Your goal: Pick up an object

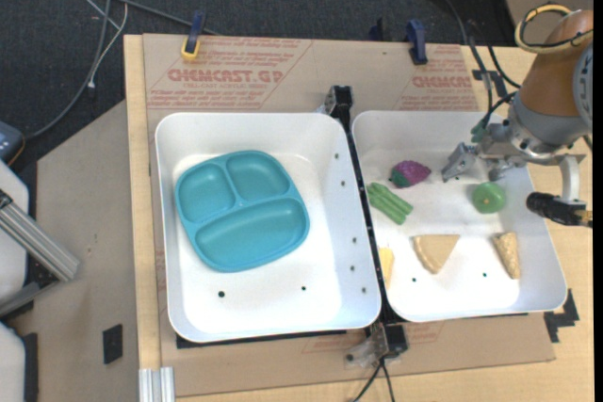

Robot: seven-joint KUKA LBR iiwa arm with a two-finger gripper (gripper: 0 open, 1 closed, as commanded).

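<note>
My gripper [474, 169] hangs over the back half of the right bin [537, 297], open, with nothing between its fingers. A round green object [487, 196] lies just below and in front of it. A purple object [410, 172] sits to its left, apart from the left finger. A long green vegetable-like piece [389, 202] lies near the bin's left wall. Two tan wedges rest toward the front, one in the middle [435, 251] and one at the right [509, 253]. A small yellow piece [385, 265] leans at the left wall.
The left bin [188, 297] holds a teal divided plate [243, 208]. A black divider [353, 174] runs between the bins. The grey arm with its orange band [554, 80] comes in from the right above the right bin's back corner.
</note>
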